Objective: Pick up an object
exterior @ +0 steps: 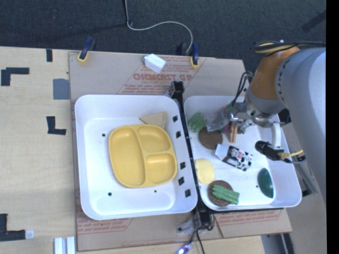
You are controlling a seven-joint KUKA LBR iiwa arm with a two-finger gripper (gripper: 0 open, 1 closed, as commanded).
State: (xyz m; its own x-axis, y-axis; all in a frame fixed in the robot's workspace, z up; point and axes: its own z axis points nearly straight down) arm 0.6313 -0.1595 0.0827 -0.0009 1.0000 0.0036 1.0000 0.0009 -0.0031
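The gripper [229, 124] is hanging over the upper middle of the right bin [244, 180], carried by the grey arm [310, 89] that is entering from the right edge of the frame. Whether the gripper is wide or narrow cannot be told at this slant. A slim orange-brown stick [232, 132] is standing out directly below it. This stick is possibly a held item, but the view is not resolving whether it is being gripped.

Candidate objects are lying in the right bin as follows:
- A brown disc [210, 139] is lying just below and left of the gripper.
- A green leafy piece [197, 121] is lying to the left of the gripper, near the bin's left wall and just above the brown disc.
- A white and black card pack [235, 156] is lying below the gripper, in the middle of the bin.
- A pale yellow round piece [204, 170] is lying lower left, beside the wall.
- A second brown disc [218, 187] is lying at the bottom of the bin, with a green strip [226, 196] resting on it.
- A dark green oval [265, 182] is lying at the lower right.

In the left bin [95, 157], a yellow divided plate [143, 155] is lying at the centre, and a tan wedge [154, 119] is touching its upper edge. Both bins are sitting on a cardboard sheet [106, 73]. A small white block [154, 63] on a cable is lying on that sheet above the bins.
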